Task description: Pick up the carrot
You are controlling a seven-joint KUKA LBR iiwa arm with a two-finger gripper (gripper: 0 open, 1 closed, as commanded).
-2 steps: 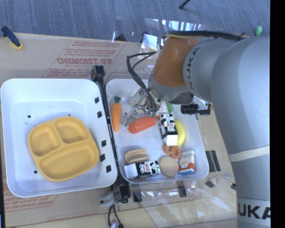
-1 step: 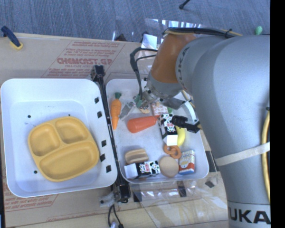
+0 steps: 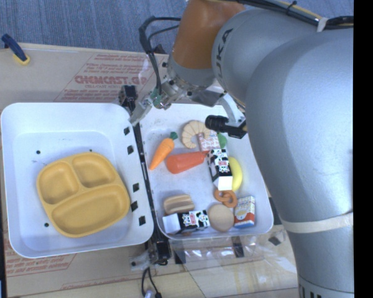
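Your carrot [image 3: 161,153] lies untouched in the right bin [image 3: 260,180], near its left wall, green top pointing up toward the far rim, with a red-orange vegetable [image 3: 186,162] just beside it. The gripper [image 3: 150,101] hangs above the far left corner of that bin, up past the carrot's leafy end and clear of it. Whether the hand is wide or narrow, you cannot tell from here. So nothing's picked yet: descent, grasp and lift all remain. The yellow plate [image 3: 82,193] sits in the left bin [image 3: 12,185].
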